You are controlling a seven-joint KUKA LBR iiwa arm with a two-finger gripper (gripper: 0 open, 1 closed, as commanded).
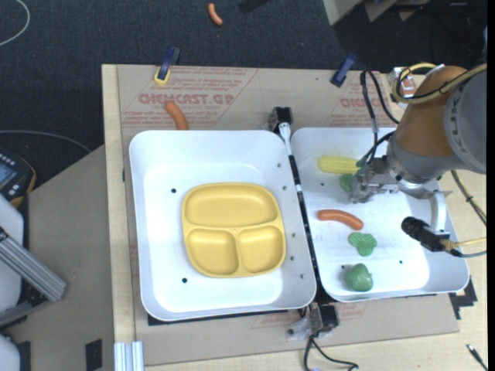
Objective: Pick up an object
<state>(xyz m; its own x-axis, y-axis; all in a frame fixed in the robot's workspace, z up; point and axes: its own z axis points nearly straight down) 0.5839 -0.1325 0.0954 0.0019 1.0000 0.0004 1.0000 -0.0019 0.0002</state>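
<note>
— So, where does the arm [433, 122] sit?

— Over the right bin [418, 280], reaching in from the right. Its grey body and orange band hang above the far right part of that bin, and the gripper [370, 182] is down low near the bin's far left corner.

— Has it got hold of anything?

— I cannot tell. The metal head covers whatever is under it, and its opening is not readable from this angle. A small green piece [347, 182] lies just to the left of it, touching or nearly touching the head, but I cannot say it is gripped.

— What else lies in that bin?

— A yellow corn cob [338, 164] at the far side, just left of the gripper. An orange sausage [340, 218] sits nearer, toward the bin's left wall. Nearer again is a green broccoli piece [362, 243], and a green pepper [357, 277] rests close to the near rim. All of these lie apart from one another.

— And the left bin [155, 230]?

— It holds a yellow divided plate [232, 229], roughly in the middle, with one large compartment on the far side and two smaller ones on the near side.

— Anything outside the bins?

— An orange sausage-like piece [176, 115] lies on the cardboard [232, 91] beyond the left bin, and another small orange piece [215, 14] lies on the dark floor further off.
</note>
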